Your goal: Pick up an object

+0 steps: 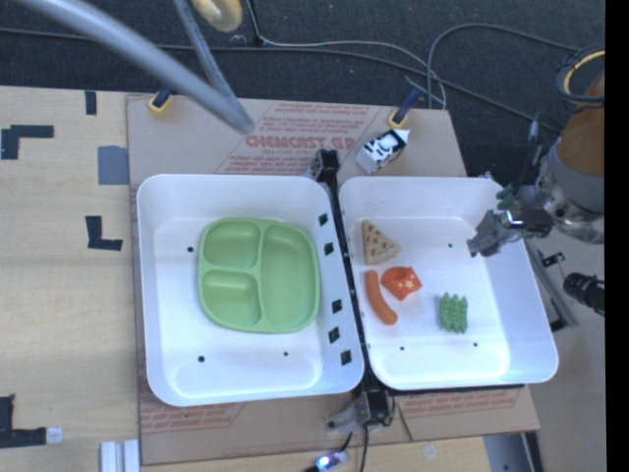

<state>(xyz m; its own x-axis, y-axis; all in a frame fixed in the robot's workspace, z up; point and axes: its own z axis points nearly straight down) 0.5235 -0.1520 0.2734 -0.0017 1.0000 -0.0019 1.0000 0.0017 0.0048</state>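
In the right bin (pixel 511 352) lie a tan wedge of toy pizza (pixel 374 240), a red toy tomato piece (pixel 401 282), an orange toy sausage (pixel 380 297) and a green toy pea cluster (pixel 452 312). My gripper (pixel 488 234) hangs over the bin's right side, near its far right wall, up and to the right of the pea cluster. Nothing shows between its dark fingers.
The left bin (pixel 167 362) holds a green divided plate (pixel 260 273). A dark clip strip (pixel 339 264) runs between the bins. A small black-and-white block (pixel 381 147) sits on the cardboard behind them. Cables trail across the dark area at the back.
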